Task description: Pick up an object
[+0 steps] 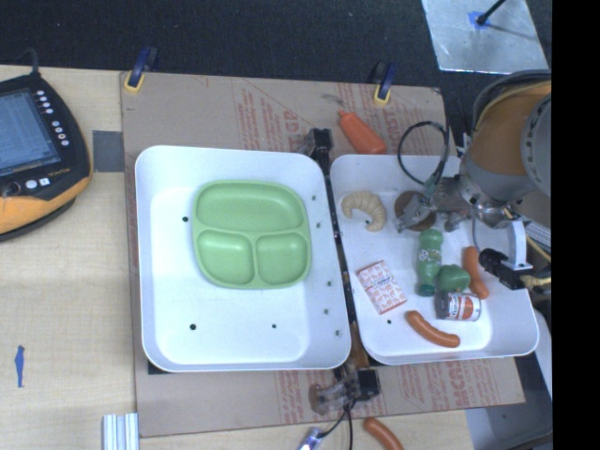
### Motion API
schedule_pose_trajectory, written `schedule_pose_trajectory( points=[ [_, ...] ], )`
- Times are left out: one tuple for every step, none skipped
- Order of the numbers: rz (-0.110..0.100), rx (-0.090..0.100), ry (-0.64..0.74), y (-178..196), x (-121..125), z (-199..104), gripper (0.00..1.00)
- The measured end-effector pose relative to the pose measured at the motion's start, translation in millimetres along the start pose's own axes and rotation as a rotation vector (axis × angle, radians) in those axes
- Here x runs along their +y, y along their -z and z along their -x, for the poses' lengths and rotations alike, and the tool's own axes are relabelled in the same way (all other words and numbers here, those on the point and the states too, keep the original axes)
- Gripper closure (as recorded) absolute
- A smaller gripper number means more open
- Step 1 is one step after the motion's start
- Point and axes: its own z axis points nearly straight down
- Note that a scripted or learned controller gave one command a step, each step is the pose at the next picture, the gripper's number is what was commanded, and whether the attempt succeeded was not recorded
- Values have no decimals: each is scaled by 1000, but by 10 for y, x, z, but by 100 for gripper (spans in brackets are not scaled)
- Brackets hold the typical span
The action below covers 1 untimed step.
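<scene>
While the gripper (419, 216) hangs at the frame's right, jaw state impossible to tell, it could miss among the crowded green bottle (429, 254), can (458, 307) and sausage (432, 328).

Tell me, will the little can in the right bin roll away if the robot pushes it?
Probably. The can lies on its side on the smooth white floor of the right bin, so a nudge could set it rolling. It looks stiff, not squishy. The green bottle nearby might stop it early.
</scene>
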Motion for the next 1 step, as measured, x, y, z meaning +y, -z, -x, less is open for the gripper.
schedule_pose_trajectory(
  points=[
    [0,0,0,3,437,-120,0]
  ],
)
